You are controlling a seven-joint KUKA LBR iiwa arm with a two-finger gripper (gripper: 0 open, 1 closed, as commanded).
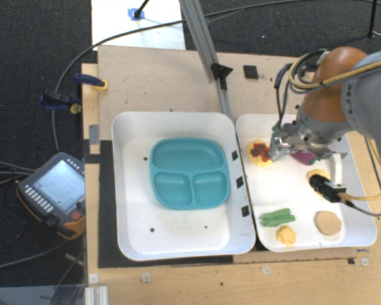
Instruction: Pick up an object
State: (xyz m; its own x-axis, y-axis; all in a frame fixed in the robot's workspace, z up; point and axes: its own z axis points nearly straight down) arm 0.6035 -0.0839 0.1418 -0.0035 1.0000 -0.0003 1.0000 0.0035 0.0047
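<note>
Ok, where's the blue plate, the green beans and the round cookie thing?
blue plate [190, 173]: camera view, on its middle where the compartment ridges meet.
green beans [277, 218]: camera view, middle of the bunch, in the right bin.
round cookie thing [328, 223]: camera view, centre of its tan top.

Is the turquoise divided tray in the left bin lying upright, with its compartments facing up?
Upright. The turquoise tray lies flat in the left bin, its three compartments facing up.

Wooden bench [165, 81] bears two white bins [133, 234].
</note>
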